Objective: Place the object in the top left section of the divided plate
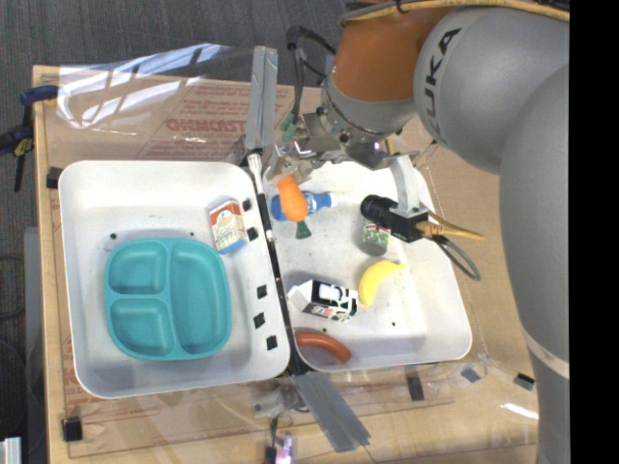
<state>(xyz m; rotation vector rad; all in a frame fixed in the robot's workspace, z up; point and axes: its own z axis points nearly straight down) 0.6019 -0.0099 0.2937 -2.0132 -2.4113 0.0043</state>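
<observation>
The gripper was over the far left corner of the right bin, close to the wall between the two bins. How far it was open could not be determined, as the wrist and its fittings hid it from above. A toy carrot was directly at the gripper's near side, its orange body pointing away from the gripper and its green tip toward the near right. Whether the gripper held the carrot or only met it could not be determined.

A small blue object lay touching the carrot on its right. Further right in the same bin was a dark green object, too indistinct to identify. A yellow banana lay just on the near side of it. A black and white toy car was to the left of the banana. A reddish-brown sausage-shaped item rested on the near edge of that bin.

In the left bin, a small carton with a red and white label stood against the right wall. The teal divided plate lay on the bin floor to the near left of the carton, well apart from the carrot. Its far left section held nothing.
</observation>
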